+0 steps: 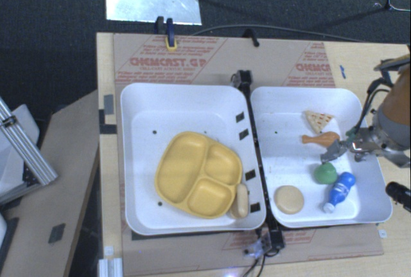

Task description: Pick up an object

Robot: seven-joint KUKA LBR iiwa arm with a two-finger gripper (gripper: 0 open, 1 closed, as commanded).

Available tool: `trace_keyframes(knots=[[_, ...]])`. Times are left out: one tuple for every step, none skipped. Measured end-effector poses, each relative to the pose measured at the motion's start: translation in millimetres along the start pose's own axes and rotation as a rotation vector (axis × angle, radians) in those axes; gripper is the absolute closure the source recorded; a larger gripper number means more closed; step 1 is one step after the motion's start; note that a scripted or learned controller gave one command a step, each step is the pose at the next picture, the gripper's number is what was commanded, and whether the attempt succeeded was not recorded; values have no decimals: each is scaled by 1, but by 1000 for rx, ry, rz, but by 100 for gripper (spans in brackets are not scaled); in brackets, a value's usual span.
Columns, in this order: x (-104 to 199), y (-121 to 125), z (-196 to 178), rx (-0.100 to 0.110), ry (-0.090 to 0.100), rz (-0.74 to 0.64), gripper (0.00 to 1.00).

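While the arm [393,112] is reaching in from the right, the gripper [339,150] is hanging low over the right bin [282,102], just above the green lump [325,173] and just below the brown drumstick [321,138]. Its fingers [332,153] are pointing left, but whether they are spread or pressed together cannot be told, and nothing is showing between them. Lying in the same bin are a wedge of pizza [319,120] near the far wall, a blue bottle [339,191] with a white cap slanting toward the near right corner, just beside the green lump, and a tan round bun [289,199] near the front wall. Sitting in the left bin [148,102] are a yellow divided tray [198,174] and a pale oblong piece [241,200] touching the tray's right front corner. Both bins are resting side by side on the worktop [212,51], on a brown board printed with red lettering.
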State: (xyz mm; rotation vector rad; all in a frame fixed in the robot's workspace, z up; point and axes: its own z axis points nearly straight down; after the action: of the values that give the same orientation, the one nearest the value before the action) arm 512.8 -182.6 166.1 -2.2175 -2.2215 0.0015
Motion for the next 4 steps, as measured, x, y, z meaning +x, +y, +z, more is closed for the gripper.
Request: trace_keyframes(knots=[[6,-4,61,0,0,0,0],[6,-3,83,-2,-1,0,0],[6,-2,71,-5,-2,0,100],[7,6,25,-9,-3,-2,100]])
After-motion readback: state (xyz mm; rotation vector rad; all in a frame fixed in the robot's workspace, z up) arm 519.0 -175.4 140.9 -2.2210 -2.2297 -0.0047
